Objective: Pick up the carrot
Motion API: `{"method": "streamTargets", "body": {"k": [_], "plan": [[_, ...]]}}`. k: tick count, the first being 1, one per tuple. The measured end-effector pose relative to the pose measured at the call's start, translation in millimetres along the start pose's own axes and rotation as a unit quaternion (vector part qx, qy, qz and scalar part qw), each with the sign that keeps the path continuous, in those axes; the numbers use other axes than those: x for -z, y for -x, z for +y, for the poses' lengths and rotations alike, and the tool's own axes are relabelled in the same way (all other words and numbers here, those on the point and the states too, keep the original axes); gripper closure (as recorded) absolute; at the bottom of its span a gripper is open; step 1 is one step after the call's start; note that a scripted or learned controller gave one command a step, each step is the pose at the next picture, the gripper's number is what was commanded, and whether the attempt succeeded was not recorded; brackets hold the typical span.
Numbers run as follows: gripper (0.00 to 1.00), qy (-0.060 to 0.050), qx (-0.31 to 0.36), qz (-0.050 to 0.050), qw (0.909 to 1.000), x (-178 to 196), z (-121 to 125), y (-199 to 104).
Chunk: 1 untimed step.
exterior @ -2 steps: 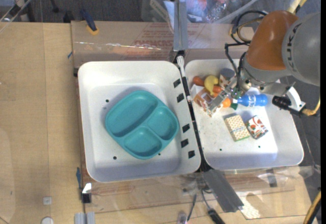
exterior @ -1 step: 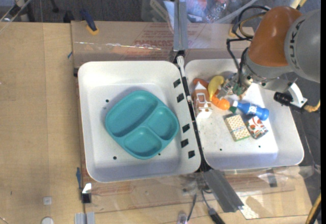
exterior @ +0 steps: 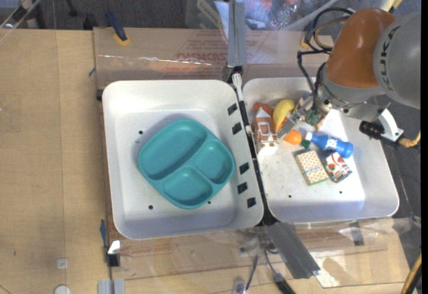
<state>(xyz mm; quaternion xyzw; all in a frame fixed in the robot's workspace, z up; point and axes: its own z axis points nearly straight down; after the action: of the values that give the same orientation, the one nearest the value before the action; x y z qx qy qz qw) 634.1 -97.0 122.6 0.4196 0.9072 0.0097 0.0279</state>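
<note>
fingers (exterior: 302, 119) state unclear, seemingly just above carrot (exterior: 292, 137) | right bin (exterior: 374, 199) | labels unreadable

My arm (exterior: 401, 52) is grey and rounded, with dark lettering on its side and a glossy orange band (exterior: 358, 45) above the wrist (black cables loop beside it). A small white-and-black fitting (exterior: 382, 125) juts out below.

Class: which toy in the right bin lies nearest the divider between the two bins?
The small house-shaped carton; the banana, carrot and blue bottle lie further right.
</note>
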Motion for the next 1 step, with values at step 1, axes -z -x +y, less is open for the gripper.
{"method": "streamTargets", "body": {"k": [1], "plan": [[0.00,-0.021,-0.157,0.016,0.9872,-33.7,-1.6,22.2]]}}
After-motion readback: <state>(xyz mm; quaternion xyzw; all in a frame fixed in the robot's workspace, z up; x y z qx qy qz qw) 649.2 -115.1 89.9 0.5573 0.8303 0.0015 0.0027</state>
